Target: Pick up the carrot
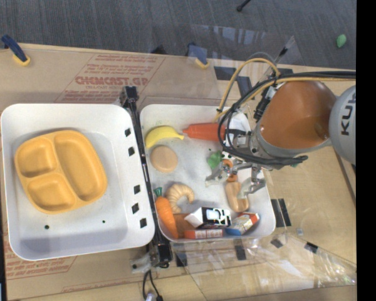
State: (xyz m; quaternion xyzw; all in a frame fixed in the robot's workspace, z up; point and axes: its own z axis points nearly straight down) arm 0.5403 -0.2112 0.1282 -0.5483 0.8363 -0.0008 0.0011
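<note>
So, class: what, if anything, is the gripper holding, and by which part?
Nothing. The gripper hovers open above the hot dog; the carrot lies apart, untouched.

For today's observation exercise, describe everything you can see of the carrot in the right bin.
The carrot is a smooth orange toy, plastic by its look, with a small green top at its upper end. It lies flat in the lower left corner of the right bin, close along the left wall, with its narrow end toward the front wall. A pale croissant touches its upper part, and a milk carton lies against its right side. Nothing grips it.

The grey arm [338, 121] reaches in from the right, its jaws spread open and pointing down.
</note>
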